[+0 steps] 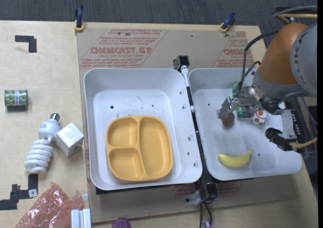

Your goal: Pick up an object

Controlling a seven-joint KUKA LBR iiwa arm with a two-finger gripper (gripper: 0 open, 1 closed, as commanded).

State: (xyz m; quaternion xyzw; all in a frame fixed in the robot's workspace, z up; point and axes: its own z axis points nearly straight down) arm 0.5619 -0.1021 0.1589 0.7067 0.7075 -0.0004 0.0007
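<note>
**Two bins on the worktop, arm over the right one**

From my remote station I see two shallow white bins side by side. The left bin (pixel 96 86) contains a yellow three-compartment tray (pixel 139 147), lying flat toward the near side; I see nothing in its compartments. The right bin (pixel 212 83) contains a banana (pixel 234 159) near its front edge, a small brown object (pixel 228 119) near the middle, and a green item (pixel 236 89) and a white-and-orange item (pixel 259 116) partly hidden under the arm.

The grey arm with its orange band (pixel 282 55) reaches in from the right. Its gripper (pixel 227 110) hangs over the middle of the right bin, just above or at the brown object; I cannot tell whether it touches or holds it, nor how the gripper is set. The banana lies well apart from it, in the open.

Outside the bins, on the worktop's left, sit a green can (pixel 16 99), a spiral light bulb (pixel 41 144), a white cube (pixel 70 139) touching the bulb, and a pink mesh bag (pixel 48 207) at the front edge.
</note>
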